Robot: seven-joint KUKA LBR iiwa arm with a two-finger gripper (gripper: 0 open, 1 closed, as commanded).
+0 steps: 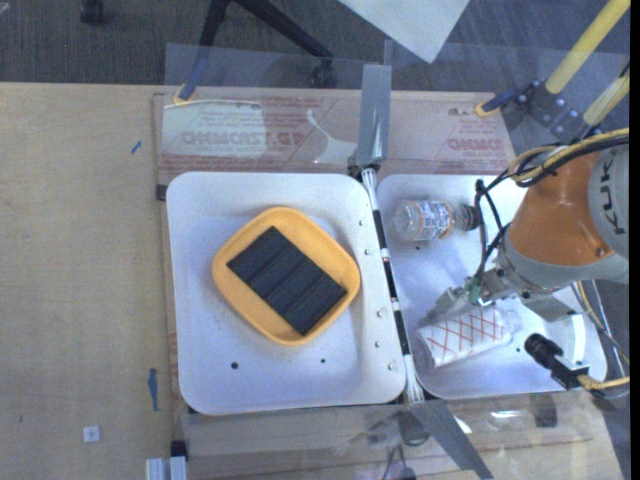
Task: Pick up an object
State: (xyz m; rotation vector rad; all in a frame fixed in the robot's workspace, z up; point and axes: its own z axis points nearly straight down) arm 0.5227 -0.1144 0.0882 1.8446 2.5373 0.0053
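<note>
Closing squarely across the short sides of the red-latticed white packet (pixel 467 335) is advised. It lies in the right bin (pixel 440 258), at lower right of the frame, its long axis running left-right, slightly raised rightward. The gripper (pixel 482 290) hovers just above it; the jaw state cannot be told.

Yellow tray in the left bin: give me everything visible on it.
The yellow tray is a shallow, rounded-square dish, plastic by its look, with a raised rim. It lies flat near the middle of the left bin, turned at a diagonal to the bin's walls. A dark rectangular slab with two faint grooves across it rests inside, covering most of the floor. Nothing else touches the tray; the gripper is over the right bin.
</note>
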